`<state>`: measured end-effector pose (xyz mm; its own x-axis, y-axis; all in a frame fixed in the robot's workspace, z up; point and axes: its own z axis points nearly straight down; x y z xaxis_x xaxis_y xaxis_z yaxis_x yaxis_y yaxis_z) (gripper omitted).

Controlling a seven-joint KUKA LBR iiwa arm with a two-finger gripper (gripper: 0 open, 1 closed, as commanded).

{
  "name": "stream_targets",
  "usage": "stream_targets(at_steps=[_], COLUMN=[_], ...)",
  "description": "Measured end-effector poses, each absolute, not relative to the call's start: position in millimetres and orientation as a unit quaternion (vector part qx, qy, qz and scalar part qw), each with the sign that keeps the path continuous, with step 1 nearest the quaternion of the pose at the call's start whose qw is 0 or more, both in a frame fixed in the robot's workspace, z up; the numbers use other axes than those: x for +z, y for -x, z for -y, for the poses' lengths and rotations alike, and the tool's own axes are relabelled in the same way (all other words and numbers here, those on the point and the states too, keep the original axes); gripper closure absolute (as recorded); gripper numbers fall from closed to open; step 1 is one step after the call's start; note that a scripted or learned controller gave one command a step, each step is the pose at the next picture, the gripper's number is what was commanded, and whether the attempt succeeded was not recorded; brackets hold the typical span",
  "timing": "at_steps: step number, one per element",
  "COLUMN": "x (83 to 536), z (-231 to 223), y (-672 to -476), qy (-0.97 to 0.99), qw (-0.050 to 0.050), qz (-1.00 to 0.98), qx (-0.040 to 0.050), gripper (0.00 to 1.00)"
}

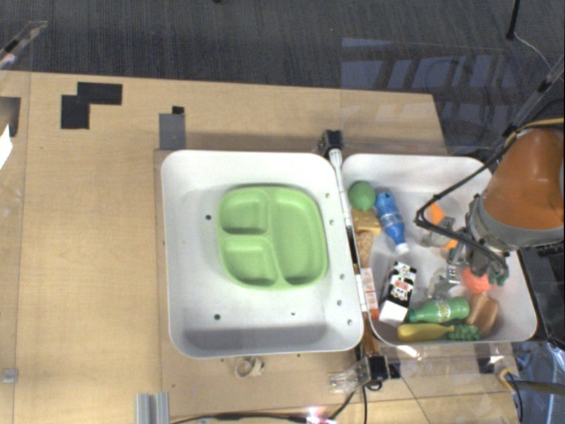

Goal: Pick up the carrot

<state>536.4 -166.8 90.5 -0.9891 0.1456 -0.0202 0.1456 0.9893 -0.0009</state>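
Hand (459, 268) low in right bin (521, 325), right of frame; we cannot tell its state. Carrot (478, 281) just beside it, orange, likely target of descent. Green bottle (439, 310) and banana (424, 331) crowd lower edge. Green tray (269, 237) in left bin (185, 325).

The worktop (88, 263) is pale tan wood, marked with black blocky patches left of the left bin (190, 325). That bin is white and carries a lime-green divided tray (269, 237). The right bin (521, 321) is white too; inside it lie a green ball (360, 194), a blue bottle (389, 217), a black-and-white carton (401, 284), a green bottle (439, 310), a yellow banana (424, 331) and an orange carrot (478, 281). The arm's band (530, 184) is orange above grey.
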Motion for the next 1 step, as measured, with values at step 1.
stream_targets(at_steps=[1], x=[88.4], z=[191.5], y=[-625.5], qy=[-0.260], qw=[0.007], qz=[-0.965], qx=[0.0006], gripper=[0.00])
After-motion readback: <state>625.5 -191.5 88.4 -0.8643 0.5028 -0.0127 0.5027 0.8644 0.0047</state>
